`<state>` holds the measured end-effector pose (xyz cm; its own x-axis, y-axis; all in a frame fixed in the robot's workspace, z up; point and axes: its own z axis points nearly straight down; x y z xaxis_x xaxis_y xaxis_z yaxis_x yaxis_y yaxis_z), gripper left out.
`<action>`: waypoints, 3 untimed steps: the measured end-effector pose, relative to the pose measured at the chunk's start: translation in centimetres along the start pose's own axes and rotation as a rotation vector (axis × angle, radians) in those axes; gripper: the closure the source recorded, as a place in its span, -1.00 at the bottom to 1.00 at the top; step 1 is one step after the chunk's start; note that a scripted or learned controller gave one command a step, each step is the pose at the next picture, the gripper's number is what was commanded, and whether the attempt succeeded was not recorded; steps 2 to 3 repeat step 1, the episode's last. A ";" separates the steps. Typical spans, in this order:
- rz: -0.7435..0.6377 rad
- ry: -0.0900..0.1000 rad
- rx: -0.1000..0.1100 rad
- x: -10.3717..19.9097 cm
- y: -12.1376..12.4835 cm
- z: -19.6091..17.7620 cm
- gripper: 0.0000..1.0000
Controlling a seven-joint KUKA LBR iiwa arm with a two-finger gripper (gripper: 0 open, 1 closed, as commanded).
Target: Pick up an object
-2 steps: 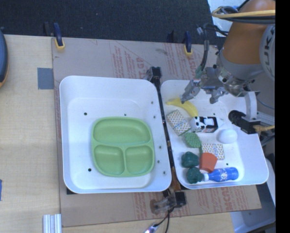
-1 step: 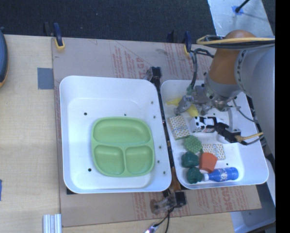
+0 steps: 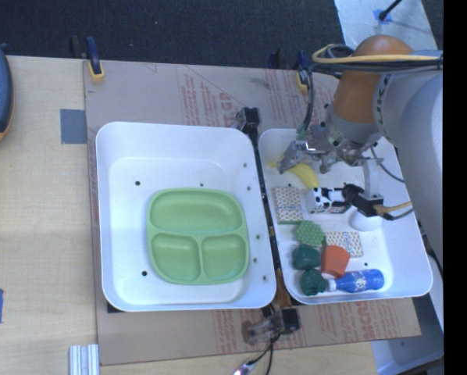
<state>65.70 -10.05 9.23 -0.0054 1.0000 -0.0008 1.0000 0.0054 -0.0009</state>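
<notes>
Camera view: arm enters from the right, orange band above the wrist, end effector (image 3: 321, 151) down at the far end of the right bin (image 3: 409, 283). Can't tell if it's apart or together; hardware and cables hide the tips. Yellow banana-like object (image 3: 302, 176) sits just beside the end effector, on its near-left side, no visible grip on it. Just nearer than that: patterned square tile (image 3: 288, 203), and a black-and-white cow-like toy (image 3: 324, 198) directly toward the camera from the end effector. Well nearer in the same bin: green knobbly lump (image 3: 309, 232), two dark green pieces (image 3: 304, 257), orange-red block (image 3: 336, 259), second patterned tile (image 3: 349, 242) partly under it, blue-and-white bottle (image 3: 360, 280) lying flat at the near wall. Left of the end effector, in the left bin (image 3: 116, 209): green divided tray (image 3: 197, 235), three compartments, flat. Both bins rest on the tabletop (image 3: 38, 233).
</notes>
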 end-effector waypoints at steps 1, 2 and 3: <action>-0.002 -0.002 0.017 -0.3 -0.4 -0.9 1.00; -0.002 -0.002 0.017 -0.3 -0.4 -0.9 1.00; -0.002 -0.002 0.017 -0.3 -0.4 -0.9 1.00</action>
